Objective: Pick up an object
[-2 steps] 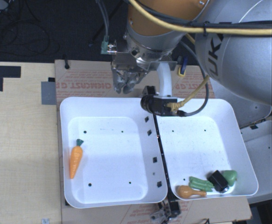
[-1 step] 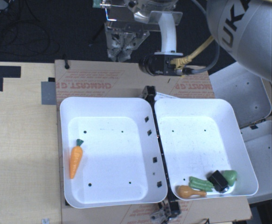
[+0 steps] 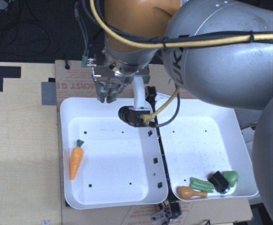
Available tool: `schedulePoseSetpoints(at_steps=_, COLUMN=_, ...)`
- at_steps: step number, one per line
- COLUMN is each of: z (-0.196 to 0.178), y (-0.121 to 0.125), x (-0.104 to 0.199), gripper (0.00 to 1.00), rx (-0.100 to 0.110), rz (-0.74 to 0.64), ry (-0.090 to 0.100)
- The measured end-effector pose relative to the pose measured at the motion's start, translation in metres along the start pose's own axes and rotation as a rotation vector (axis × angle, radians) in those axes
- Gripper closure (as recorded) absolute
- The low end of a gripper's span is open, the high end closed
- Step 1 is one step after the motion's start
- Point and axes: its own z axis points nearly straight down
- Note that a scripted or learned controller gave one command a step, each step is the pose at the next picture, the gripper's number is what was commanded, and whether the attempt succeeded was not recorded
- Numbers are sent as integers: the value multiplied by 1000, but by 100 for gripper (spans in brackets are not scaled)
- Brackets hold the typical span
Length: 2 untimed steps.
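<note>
Fingers of the tool [image 3: 107, 95] look close together, with nothing between them, above the far edge of the left bin [image 3: 67, 125]. We see a toy carrot [image 3: 76, 160] well below the tool, a bit left. Green, black and orange toys [image 3: 210, 185] sit far off, down right, in the right bin [image 3: 241, 139].

Reddish mirrored print on the cardboard sheet [image 3: 75, 86], illegible; partial dark letters on the arm [image 3: 177, 64]
</note>
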Motion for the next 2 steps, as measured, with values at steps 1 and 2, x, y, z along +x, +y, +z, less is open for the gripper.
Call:
schedulePoseSetpoints(at_steps=1, z=-67, y=-9, x=7, gripper=100, rx=-20, rz=-3, ry=9)
schedulePoseSetpoints(at_steps=2, z=-172, y=15, x=7, gripper=100, rx=-26, rz=-5, ry=10)
